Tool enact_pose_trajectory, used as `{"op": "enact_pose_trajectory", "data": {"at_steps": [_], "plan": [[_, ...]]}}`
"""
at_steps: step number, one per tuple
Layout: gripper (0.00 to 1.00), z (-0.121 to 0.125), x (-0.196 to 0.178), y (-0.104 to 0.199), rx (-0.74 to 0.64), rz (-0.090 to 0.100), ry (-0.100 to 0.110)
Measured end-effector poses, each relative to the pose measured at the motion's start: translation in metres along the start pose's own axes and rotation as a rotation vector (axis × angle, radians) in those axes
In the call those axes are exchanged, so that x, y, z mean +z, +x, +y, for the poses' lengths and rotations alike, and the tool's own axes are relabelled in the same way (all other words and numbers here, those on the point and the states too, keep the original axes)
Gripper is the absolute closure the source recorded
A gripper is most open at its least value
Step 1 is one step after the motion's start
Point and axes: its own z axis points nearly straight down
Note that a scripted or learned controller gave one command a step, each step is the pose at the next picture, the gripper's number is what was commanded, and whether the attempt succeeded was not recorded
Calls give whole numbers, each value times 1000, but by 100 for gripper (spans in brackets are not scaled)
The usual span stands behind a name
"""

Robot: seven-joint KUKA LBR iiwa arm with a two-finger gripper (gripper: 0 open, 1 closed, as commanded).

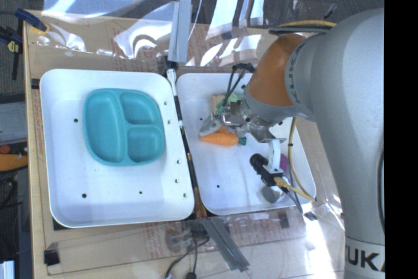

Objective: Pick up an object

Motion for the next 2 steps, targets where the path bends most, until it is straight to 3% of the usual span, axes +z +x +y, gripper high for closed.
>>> {"op": "enact_pose_trajectory", "data": {"at_steps": [1,2], "plan": [[0,-1,11,16,-209,7,24],[100,-1,3,16,-213,7,27]]}}
